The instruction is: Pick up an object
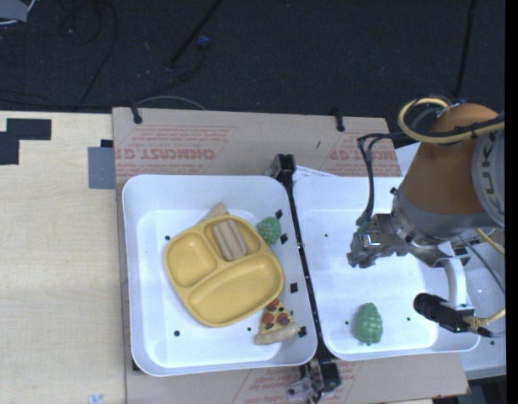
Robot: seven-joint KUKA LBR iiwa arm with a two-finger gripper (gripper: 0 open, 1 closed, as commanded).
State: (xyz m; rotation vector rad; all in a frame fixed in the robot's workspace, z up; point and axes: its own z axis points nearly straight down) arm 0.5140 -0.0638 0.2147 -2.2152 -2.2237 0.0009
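My gripper (pixel 365 251) hangs over the right bin (pixel 334 225); finger state unclear. Green toy (pixel 368 323), near side, looks light, knobbly; I'd pinch across its middle.

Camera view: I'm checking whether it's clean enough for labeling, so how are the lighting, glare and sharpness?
Camera view: even, soft lighting; the white bins read bright but keep detail, with no hard glare; the floor beyond the bench is dark; the yellow tray and green object are slightly soft, their outlines clear; the gripper is dim and low-contrast.
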